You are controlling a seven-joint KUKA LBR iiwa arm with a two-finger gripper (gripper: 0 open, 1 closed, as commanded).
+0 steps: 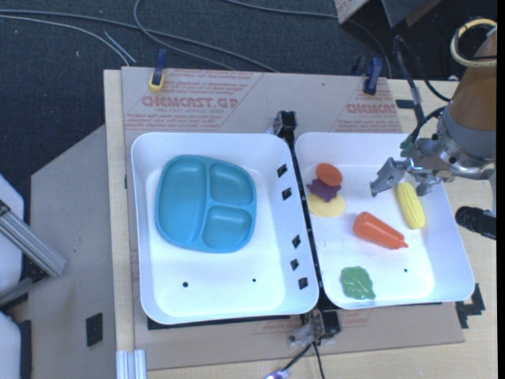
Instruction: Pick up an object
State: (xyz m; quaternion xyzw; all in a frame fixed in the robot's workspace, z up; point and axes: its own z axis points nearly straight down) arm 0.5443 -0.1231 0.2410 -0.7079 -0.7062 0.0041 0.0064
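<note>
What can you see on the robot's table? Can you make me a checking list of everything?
Surface: brown board bearing two white bins, left bin and right bin, side by side.
Job's things: in the right bin, a corn cob, a carrot, a green leafy piece, and a small pile of orange, purple and yellow pieces.
Clutter: a blue divided plate in the left bin.
Claw: claw low over the right bin, just above the corn cob; it holds nothing that I can see.
Cables: grey cables on the floor behind the board.
Surroundings: dark carpet, blue clamps on the board's far edge.
</note>
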